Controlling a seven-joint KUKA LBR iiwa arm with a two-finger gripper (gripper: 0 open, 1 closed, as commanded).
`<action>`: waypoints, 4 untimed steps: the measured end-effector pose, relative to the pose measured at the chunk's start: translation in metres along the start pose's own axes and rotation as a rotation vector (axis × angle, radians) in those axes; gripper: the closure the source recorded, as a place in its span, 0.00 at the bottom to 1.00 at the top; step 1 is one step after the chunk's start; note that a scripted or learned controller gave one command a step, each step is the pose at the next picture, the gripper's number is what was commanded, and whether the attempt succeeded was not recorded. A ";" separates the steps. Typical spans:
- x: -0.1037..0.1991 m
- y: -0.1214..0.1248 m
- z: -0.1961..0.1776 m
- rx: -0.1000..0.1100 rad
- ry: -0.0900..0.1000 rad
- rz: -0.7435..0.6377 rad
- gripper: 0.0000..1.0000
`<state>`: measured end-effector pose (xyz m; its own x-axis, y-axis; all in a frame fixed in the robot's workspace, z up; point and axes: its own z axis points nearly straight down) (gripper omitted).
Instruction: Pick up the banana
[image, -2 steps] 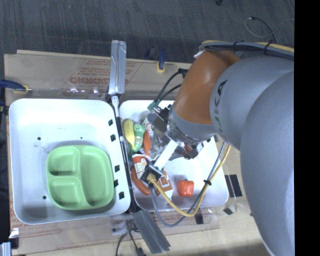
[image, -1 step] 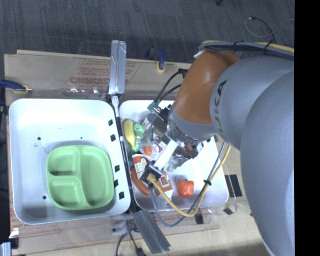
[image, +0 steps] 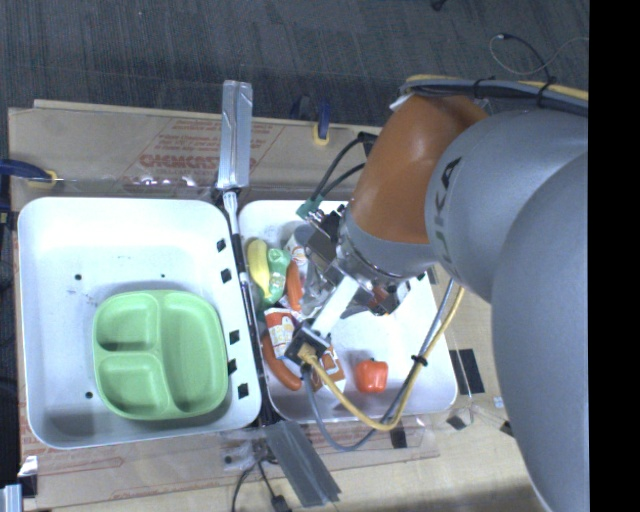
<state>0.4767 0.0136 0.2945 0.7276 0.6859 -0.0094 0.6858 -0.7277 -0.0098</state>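
Note:
The yellow banana (image: 258, 266) lies against the left wall of the right bin (image: 420, 395), near its far end. A green item (image: 277, 272) and an orange-red stick-shaped item (image: 294, 286) lie just right of it. My gripper (image: 318, 282) hangs over the middle of this bin, a short way right of the banana, with the big grey and orange arm above it. The arm hides the gripper's tips, and nothing shows held in it.
A green divided plate (image: 160, 352) sits in the left bin (image: 50, 250). In the right bin a red sausage (image: 279, 366) and a packet (image: 280, 325) lie near the front left, and an orange pepper (image: 371, 375) at the front.

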 end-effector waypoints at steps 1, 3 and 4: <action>0.000 0.000 0.000 0.000 -0.001 -0.001 0.00; 0.104 -0.066 -0.062 -0.008 0.010 0.319 0.00; 0.105 -0.066 -0.072 -0.012 0.011 0.313 1.00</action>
<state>0.5092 0.1336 0.3663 0.9034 0.4288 0.0003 0.4288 -0.9034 0.0035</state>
